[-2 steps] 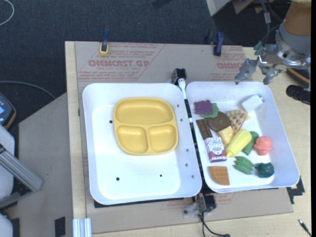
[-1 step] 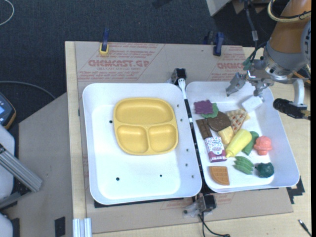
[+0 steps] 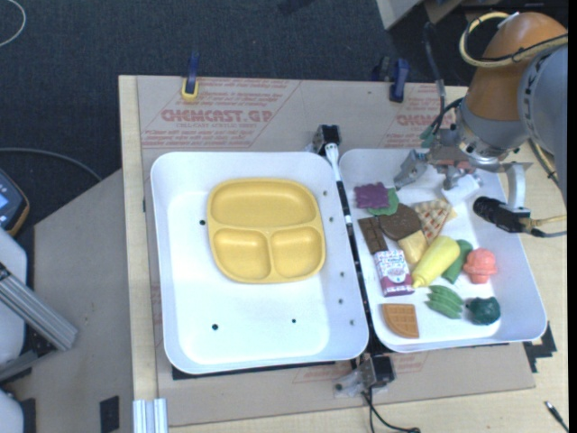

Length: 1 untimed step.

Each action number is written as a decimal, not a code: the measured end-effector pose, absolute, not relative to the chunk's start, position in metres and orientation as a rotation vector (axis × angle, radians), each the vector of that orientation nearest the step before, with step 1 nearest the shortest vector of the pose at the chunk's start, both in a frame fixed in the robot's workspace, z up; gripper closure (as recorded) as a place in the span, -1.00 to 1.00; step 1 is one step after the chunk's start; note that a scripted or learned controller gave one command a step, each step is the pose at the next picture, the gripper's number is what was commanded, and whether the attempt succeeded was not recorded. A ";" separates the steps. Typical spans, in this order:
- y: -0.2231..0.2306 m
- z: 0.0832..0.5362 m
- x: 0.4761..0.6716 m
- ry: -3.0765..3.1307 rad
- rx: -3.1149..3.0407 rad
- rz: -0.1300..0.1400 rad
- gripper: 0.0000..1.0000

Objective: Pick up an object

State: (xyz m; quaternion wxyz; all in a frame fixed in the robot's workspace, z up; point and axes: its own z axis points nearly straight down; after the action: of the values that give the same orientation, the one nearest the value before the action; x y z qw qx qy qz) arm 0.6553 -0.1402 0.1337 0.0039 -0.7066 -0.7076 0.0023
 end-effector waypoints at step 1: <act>-0.139 0.084 0.656 -2.221 -2.218 0.001 -1.00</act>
State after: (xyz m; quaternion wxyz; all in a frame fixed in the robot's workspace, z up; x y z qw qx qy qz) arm 0.6558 -0.1394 0.0837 0.0013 -0.7066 -0.7076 0.0004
